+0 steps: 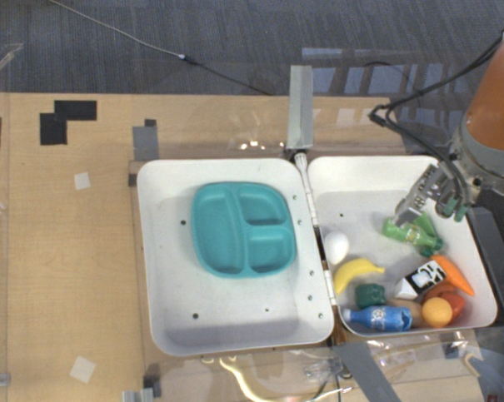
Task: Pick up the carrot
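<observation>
Blue bottle [379, 318]: lying along the right bin's [351, 179] front wall.
Orange ball [437, 312]: front right corner, just right of the bottle.
Carrot [453, 274]: right side of the right bin, tilted, touching a black-and-white block [425, 276].
Banana [356, 272]: near the divider, beside a dark green piece [370, 294].
White egg [336, 247]: behind the banana.
Green toy [413, 232]: directly under the gripper.
Gripper [421, 210]: fingers spread, nothing between them, above the green toy, apart from the carrot.
Teal tray [242, 228]: centred in the left bin [174, 316].
Tabletop [63, 271]: wood, carrying both bins.
</observation>
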